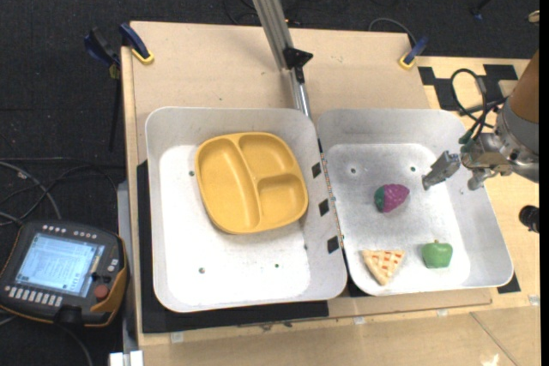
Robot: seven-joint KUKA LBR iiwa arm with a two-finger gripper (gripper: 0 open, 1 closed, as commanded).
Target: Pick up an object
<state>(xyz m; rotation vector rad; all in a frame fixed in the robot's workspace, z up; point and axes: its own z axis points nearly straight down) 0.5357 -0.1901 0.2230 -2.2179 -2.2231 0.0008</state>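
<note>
1. Dark floor (60, 141) all round, strewn with cables; a wooden bench (223, 64) sits in the middle, with clamps at its back corners.
2. Two shallow white bins lie side by side on the bench: left bin (171, 270), right bin (377, 133).
3. Arm (525, 111) enters at the right edge, over the right bin's far right side.
4. Yellow divided plate (251, 182) lies in the left bin, toward its back, turned at a slant.
5. Handheld control pad (60, 272) with a lit screen rests on the floor at lower left.
6. Gripper (457, 170) hangs over the right bin's right part, fingers spread apart, nothing between them; one finger (441, 169) points left toward the purple fruit.
7. Pizza slice toy (383, 264) near the right bin's front edge.
8. Purple fruit (391, 197) mid-bin, near that fingertip but apart from it.
9. Green pepper (437, 254) front right, beside the pizza slice.
</note>
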